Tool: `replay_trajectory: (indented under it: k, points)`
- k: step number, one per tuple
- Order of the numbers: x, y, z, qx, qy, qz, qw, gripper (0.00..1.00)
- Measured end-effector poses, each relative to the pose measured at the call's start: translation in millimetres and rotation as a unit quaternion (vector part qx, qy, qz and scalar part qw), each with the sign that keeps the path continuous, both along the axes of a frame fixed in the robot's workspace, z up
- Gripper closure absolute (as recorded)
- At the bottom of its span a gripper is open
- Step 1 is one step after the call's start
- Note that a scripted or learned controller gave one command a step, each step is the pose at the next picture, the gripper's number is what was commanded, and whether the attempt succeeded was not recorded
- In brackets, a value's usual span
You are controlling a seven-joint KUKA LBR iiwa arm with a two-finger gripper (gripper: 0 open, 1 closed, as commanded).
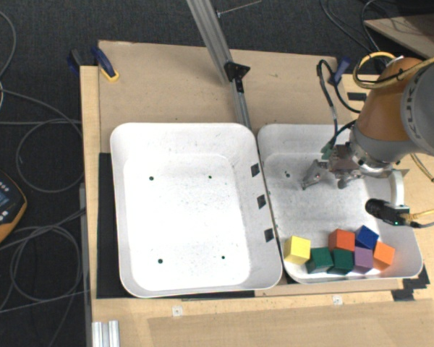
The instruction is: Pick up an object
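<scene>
I see the two-finger metal gripper (325, 175) spread and empty, with the small yellow cube (299, 249) nearest, toward the right-hand white bin's (304, 215) front edge.

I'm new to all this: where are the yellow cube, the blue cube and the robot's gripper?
yellow cube (299, 249), camera view, on its top face.
blue cube (367, 236), camera view, on its top face.
gripper (324, 180), camera view, midway between its fingertips.
</scene>
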State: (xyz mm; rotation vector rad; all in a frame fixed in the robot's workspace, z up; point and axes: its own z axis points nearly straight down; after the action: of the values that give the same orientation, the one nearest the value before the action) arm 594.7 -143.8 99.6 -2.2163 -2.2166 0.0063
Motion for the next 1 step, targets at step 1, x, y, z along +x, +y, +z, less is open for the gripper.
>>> replay_trajectory:
  k: [1]
  points:
    - [2.7,-0.3,15.5,-0.0004,-0.005,0.000,1.0000,1.00]
